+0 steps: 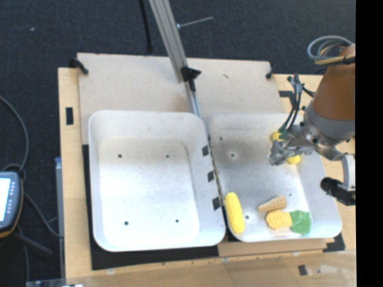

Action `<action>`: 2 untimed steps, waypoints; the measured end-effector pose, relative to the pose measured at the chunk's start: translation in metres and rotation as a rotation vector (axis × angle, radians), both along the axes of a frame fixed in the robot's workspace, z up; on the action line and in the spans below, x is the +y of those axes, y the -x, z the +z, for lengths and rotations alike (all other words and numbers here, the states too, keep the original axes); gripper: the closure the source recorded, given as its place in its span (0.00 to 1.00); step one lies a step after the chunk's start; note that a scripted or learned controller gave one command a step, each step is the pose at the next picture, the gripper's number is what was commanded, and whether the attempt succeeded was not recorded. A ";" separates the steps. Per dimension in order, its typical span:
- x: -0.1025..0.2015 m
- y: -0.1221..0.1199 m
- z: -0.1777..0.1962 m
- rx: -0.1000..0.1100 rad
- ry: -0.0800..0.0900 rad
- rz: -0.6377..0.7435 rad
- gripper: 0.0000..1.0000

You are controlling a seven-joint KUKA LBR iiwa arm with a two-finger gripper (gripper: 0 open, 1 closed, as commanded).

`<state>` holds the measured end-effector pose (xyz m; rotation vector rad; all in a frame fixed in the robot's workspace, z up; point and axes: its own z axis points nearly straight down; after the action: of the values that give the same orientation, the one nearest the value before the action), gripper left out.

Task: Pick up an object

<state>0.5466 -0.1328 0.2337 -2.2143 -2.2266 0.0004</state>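
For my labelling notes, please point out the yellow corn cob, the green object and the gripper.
Yellow corn cob (234,213), camera view: middle of the cob.
Green object (301,221), camera view: its centre.
Gripper (281,155), camera view: at its tip.

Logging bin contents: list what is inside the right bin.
The right bin holds a yellow corn cob, a waffle cone, a yellow-green toy, plus a yellow object partly hidden under the pincer.

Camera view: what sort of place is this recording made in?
Most likely a robotics lab bench set up for bin picking. Two shallow white bins sit side by side on a board, toy food such as a yellow corn cob lies in the right one, and the arm's tool hangs over it.
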 end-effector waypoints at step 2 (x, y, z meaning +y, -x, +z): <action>0.091 -0.053 0.018 -0.005 0.000 0.002 1.00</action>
<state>0.6000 -0.0422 0.2522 -2.2148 -2.2304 -0.0048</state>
